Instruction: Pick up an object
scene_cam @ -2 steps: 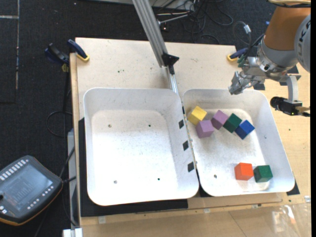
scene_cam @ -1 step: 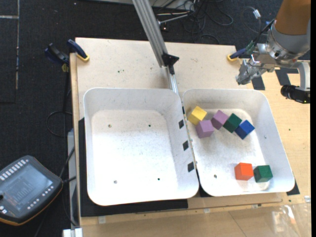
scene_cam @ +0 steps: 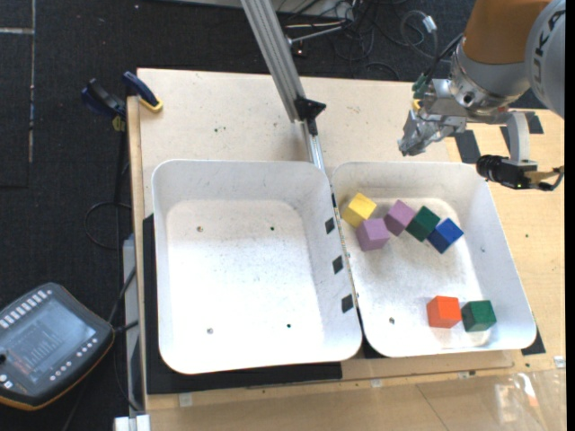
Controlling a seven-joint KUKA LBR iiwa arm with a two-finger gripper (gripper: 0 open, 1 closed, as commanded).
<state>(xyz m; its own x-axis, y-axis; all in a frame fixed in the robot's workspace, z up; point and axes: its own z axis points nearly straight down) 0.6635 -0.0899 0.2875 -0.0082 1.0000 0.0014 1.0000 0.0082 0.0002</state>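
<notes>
Seven cubes, all lying loose in the right bin.

Far group: yellow cube nearest the divider; purple cube touching it in front; second purple cube just beside; dark green cube next, touching the blue cube at the row's right end. Near group, well apart from the first: orange cube and green cube, side by side, touching, close to the front rim.

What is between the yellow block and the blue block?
In the camera view, two purple blocks and a dark green block sit between the yellow block and blue block.
</notes>
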